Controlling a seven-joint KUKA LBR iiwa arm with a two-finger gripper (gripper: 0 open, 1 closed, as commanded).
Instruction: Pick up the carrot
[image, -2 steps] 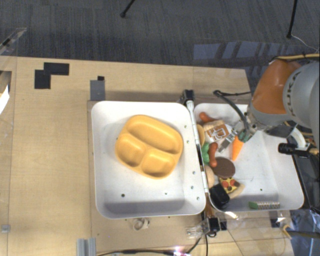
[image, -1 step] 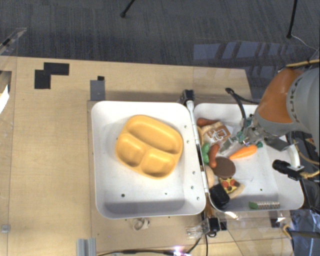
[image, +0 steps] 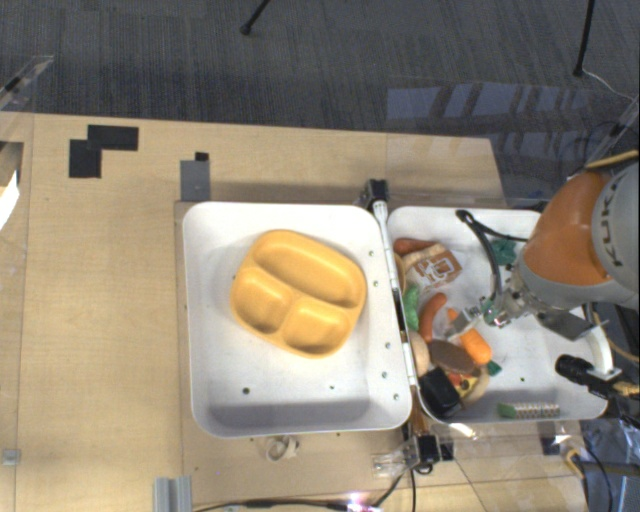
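Presently catalogued, two white bins side by side on a wooden bench.

Left bin (image: 215, 390): holds one yellow tray (image: 298, 291) with three compartments, lying near the bin's middle, nothing in it.

Right bin (image: 560, 395): holds a clutter of small items along its left side. Carrot (image: 476, 346): short, orange, lying near the middle of the bin, just right of a reddish sausage (image: 432, 312) and just beyond a dark brown piece. Packet (image: 434, 266) with brown-and-white print at the far left. Black item (image: 440, 392) at the near left corner. Green strip (image: 507, 409) near the front wall.

Arm: grey with orange band, reaching in from the right over the right bin. Gripper (image: 494, 313): low, just above and slightly right of the carrot; open or closed, cannot tell. Nothing seen held.

Step in hand, judged: approach, before any grasp. Next move calls for a small shift toward the near-left to centre over the carrot, descent, then closing across its short width without catching the sausage.
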